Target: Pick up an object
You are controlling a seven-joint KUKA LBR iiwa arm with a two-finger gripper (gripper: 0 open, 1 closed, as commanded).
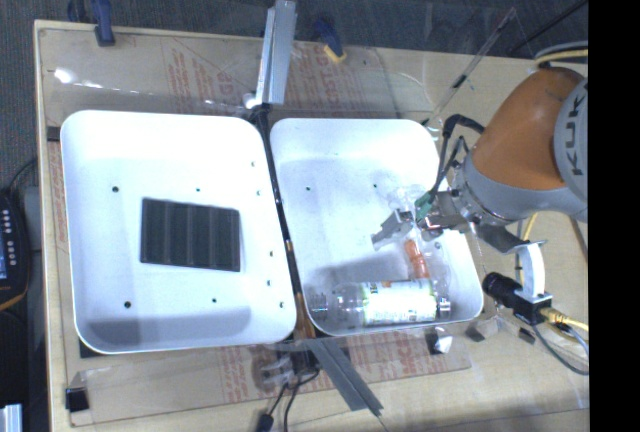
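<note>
My gripper [398, 226] hangs low inside the right bin [330, 145], towards its right side. Just below it in the view lies a small orange tube-like item [417, 261]. A clear plastic bottle [385, 304] with a pale label lies on its side along the bin's front wall. Some crumpled clear plastic [400, 194] sits right behind the gripper. A dark ribbed rectangular pad [190, 234] lies flat in the middle of the left bin [100, 140]. Nothing shows as lifted off the bin floor.
The orange-banded arm [520, 150] reaches in over the right bin's right rim. A metal bar [275, 50] stands behind the gap between the bins. Blue clamps [100, 15] sit at the bench's back edge.
</note>
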